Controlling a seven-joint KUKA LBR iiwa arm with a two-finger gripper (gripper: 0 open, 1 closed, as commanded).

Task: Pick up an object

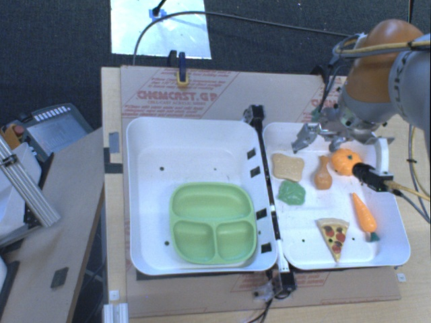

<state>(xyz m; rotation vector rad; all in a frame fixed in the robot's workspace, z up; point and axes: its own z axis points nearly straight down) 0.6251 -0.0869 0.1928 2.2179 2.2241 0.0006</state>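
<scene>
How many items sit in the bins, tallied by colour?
Green: 2, divided plate and leafy green piece
Orange: 3, round orange fruit, carrot, drumstick-shaped piece
Tan: 1, bread slice
Multicoloured: 1, pizza slice
Total: 7

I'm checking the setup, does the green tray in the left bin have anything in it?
Empty. The green tray lies flat in the left bin, and all three of its compartments show only bare green plastic.
</scene>
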